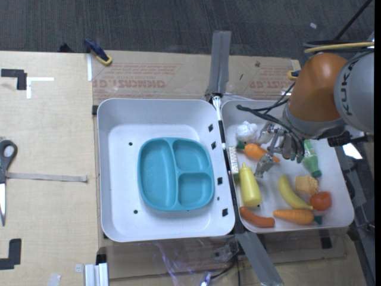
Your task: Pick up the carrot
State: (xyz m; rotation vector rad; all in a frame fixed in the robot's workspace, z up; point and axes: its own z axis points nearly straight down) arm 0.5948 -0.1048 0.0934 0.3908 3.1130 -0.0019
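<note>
My gripper [269, 158] hangs spread, unloaded, beside the carrot [255, 151] near the right bin's [333, 219] left wall (crowded): straddle it squarely.

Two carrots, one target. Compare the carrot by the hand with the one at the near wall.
The hand-side carrot is short and stubby; the near-wall carrot is longer, slimmer. The first lies beside the hand; the second lies apart from it, beside the tomato. Both are orange, in the right bin.
</note>
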